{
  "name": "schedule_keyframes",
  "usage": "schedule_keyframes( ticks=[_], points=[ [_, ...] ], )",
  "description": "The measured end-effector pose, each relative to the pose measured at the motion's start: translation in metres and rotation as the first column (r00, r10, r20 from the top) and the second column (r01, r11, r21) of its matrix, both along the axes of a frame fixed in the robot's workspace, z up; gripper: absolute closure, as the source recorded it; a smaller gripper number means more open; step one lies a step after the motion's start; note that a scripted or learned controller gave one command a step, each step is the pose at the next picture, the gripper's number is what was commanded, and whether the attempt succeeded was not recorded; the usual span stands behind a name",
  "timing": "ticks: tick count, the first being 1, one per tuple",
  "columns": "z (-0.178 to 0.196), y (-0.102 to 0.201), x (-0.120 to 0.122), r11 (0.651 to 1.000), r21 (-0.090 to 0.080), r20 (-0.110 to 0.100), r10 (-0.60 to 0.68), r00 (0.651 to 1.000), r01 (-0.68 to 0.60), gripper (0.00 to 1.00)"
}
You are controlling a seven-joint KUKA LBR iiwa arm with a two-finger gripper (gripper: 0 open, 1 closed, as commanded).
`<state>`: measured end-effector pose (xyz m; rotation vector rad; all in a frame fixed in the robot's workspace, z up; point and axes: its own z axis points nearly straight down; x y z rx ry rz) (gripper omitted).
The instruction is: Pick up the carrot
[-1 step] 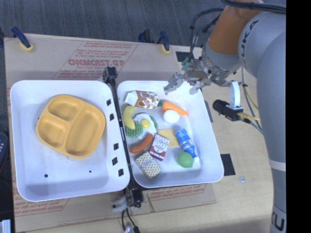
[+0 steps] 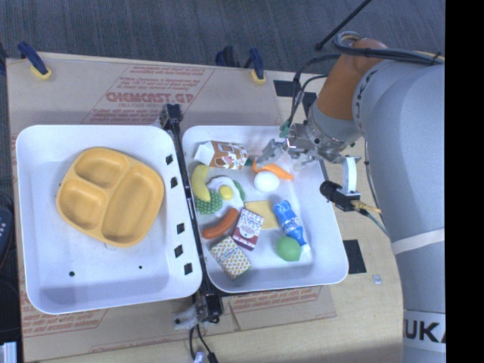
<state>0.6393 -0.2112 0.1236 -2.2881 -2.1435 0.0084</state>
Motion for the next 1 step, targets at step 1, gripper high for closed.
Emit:
schedule_keyframes(
  ticks=[1],
  points=[
    [-0.0316,0.0056,0.0045,0.964,0.001,0.004,0.264,0.964,-0.264,0.00]
  ],
)
